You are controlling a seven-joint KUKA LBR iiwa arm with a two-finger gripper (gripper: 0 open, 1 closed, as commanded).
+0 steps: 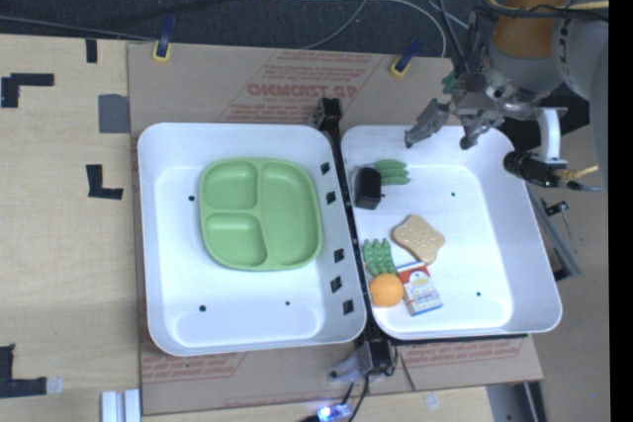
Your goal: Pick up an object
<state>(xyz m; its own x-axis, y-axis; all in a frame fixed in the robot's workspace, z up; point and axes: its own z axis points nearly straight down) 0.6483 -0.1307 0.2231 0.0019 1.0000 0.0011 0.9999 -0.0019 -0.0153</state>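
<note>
Your end effector (447,130) hangs over the far edge of the right bin (514,252), its two fingers spread apart with nothing between them. Everything you could pick lies toward the near-left from it, inside that same bin. Closest is the green bean-like toy (390,172), just below and left of the fingers, lying with its long axis across the bin; a small black object (368,187) sits touching it against the divider. Farther down you have a slice of toast (417,236) near the bin's middle, tilted on a diagonal, then a second green piece (378,256), an orange (387,290) and a small red-and-white carton (422,293) clustered at the near-left corner, the orange and carton just beside each other. The left bin (168,242) holds a green divided plate (261,213), nothing on it. I judge the nearest green toy your shortest reach: you'd drop down and draw slightly left.
</note>
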